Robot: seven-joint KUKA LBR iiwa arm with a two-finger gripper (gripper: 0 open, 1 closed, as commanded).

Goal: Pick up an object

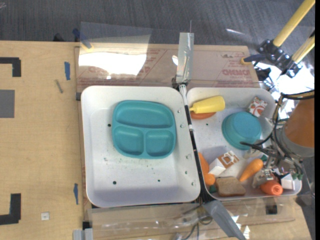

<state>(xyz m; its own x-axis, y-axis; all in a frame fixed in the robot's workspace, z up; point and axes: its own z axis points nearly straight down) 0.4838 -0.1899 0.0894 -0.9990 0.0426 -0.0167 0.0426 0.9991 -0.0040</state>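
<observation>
Gripper (268, 170) low at right bin's (210, 95) near right corner, beside orange carrot (250, 169); finger state not discernible. Teal divided plate (144, 129) centred in left bin (95, 134).

A grey robot arm with an orange band (303, 124) enters at the 3 o'clock edge, reaching toward the 7 o'clock direction. Its wrist hangs low at roughly 4 o'clock, wrapped in dark cables. The gripper (268, 171) points downward below it, partly blurred among the wiring.
</observation>
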